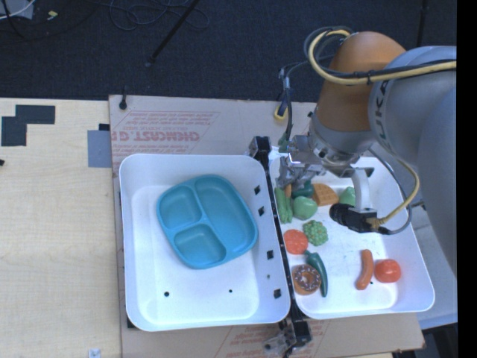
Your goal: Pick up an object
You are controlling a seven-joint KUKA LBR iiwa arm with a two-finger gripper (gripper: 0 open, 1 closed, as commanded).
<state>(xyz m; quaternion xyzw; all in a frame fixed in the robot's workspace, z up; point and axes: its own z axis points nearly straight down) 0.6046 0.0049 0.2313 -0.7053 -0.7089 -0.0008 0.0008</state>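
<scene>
At the bottom of the right bin (417, 304), a donut (305, 278) is seen beside a dark green pepper (318, 264). Higher up, the green toy (304, 206) is found just under the end effector (297, 176), a little to its lower right. Whether the end effector is apart or together cannot be told.

I see a light wood desk (52, 259) with a printed cardboard sheet (168, 129) lying on it. Two shallow white bins sit side by side on the cardboard: left bin (141, 304), right bin (406, 293).
</scene>
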